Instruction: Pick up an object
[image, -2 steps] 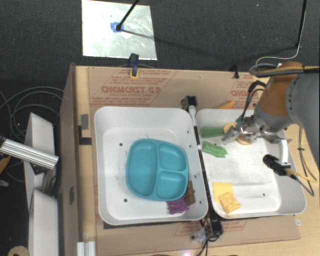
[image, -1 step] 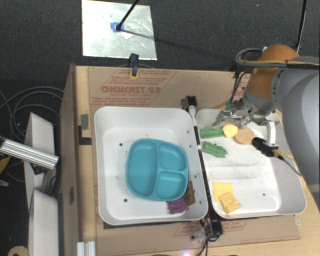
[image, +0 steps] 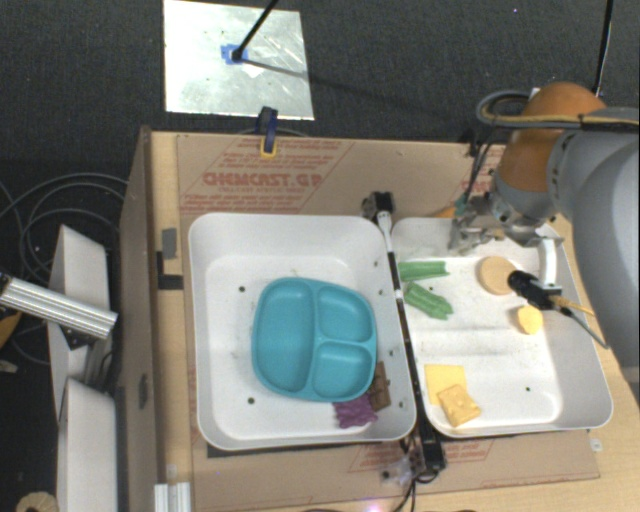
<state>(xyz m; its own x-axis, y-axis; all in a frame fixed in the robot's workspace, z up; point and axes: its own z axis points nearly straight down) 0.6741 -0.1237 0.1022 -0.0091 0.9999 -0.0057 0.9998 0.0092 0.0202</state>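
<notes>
Overhead, the claw hangs above the right bin's far corner; I cannot tell its state. Candidate objects lie loose below: green pea pods, tan disc, yellow cheese wedge. The left bin holds a blue divided plate.

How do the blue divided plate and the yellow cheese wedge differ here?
The blue plate lies in the left bin; the cheese wedge lies in the right bin. The plate is far larger. The plate is rounded with compartments, the cheese flat and angular. Both lie apart from the gripper.
</notes>
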